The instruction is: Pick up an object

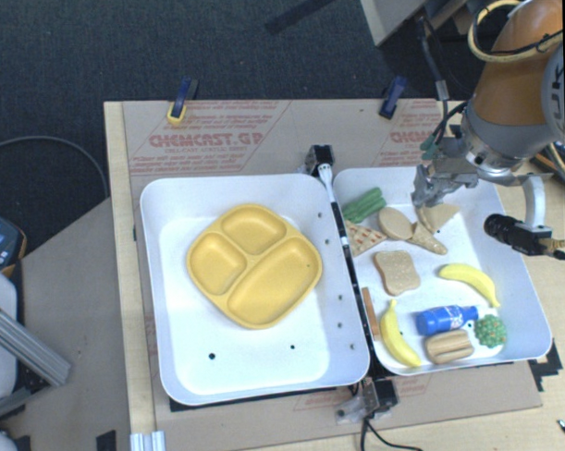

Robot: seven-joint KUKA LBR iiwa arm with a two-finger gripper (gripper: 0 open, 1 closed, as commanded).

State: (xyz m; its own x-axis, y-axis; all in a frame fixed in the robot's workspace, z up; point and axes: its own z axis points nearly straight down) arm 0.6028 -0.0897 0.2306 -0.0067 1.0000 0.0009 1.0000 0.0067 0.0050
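My gripper [433,198] hangs over the far part of the right bin [526,299], just above a tan wedge-shaped piece [432,233] and to the right of a beige oval cookie [394,222]. Other toy food lies in the same bin: a green piece [363,205], a waffle [362,237], a bread slice [396,271], two bananas [469,280] [397,334], a blue can [445,318], a hot dog bun [449,347] and a green bunch [491,330]. Nothing shows held in the gripper.
The left bin [175,335] holds a yellow divided plate [254,264]. A black divider rail [344,255] runs between the bins. A black part [516,232] juts over the right bin's right edge. Clamps [179,101] [393,96] sit at the board's far edge.
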